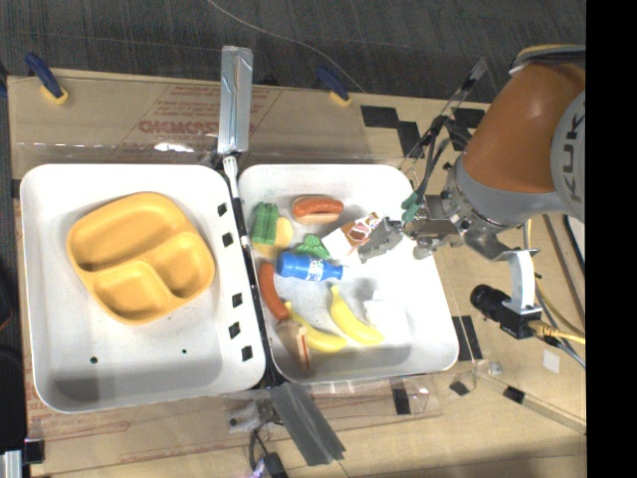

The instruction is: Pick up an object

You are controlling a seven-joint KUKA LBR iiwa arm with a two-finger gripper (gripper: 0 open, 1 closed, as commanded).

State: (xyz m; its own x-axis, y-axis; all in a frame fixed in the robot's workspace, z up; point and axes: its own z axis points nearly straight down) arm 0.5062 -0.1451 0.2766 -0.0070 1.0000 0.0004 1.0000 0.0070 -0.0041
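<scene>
Two white bins (pixel 129 376) side by side on a cardboard-covered bench (pixel 299 108).

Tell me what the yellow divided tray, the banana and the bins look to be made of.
Yellow divided tray: likely moulded plastic, matte; one even colour, rounded compartment edges.
Banana: probably a plastic toy; smooth, uniform yellow with a slight sheen.
Left bin and right bin: seemingly thin white plastic, semi-gloss; soft highlights along the rounded rims.
</scene>
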